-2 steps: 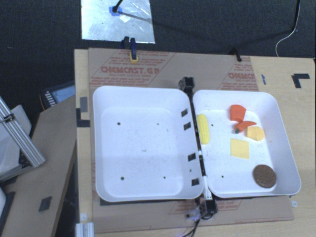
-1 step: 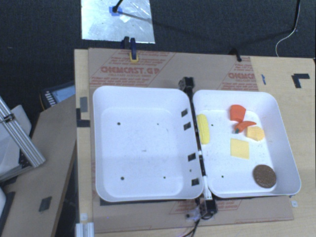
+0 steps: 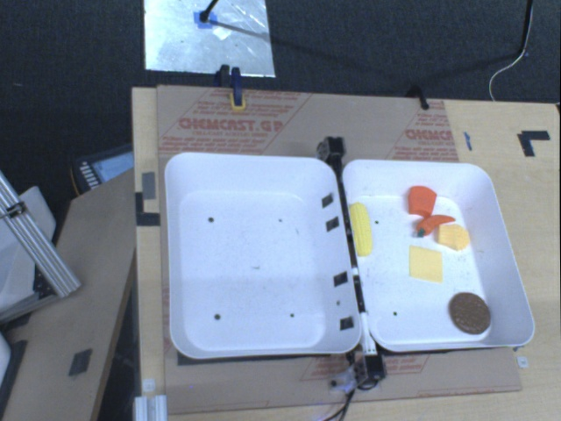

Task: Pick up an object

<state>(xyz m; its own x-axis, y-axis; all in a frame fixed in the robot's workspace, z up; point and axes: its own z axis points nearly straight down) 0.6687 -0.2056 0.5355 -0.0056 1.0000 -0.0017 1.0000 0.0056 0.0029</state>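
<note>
A slanted overhead look at a table (image 3: 517, 121) covered by a brown printed board, with two shallow white bins lying side by side on it and joined by a row of dark clips down the middle. The left bin (image 3: 175, 261) has only small dark dots on its floor. The right bin (image 3: 504, 261) holds five small things. A yellow corn cob (image 3: 360, 228) lies lengthwise close against the bin's left wall. Near the far side is an orange piece (image 3: 421, 200), with a smaller orange carrot-like bit (image 3: 434, 224) just below it. Touching or nearly touching that bit on its right is a yellow-orange chunk (image 3: 454, 237). A flat yellow square (image 3: 427, 264) lies near the centre. A round brown disc (image 3: 470, 312) sits in the near right corner. The end effector's state cannot be told.
</note>
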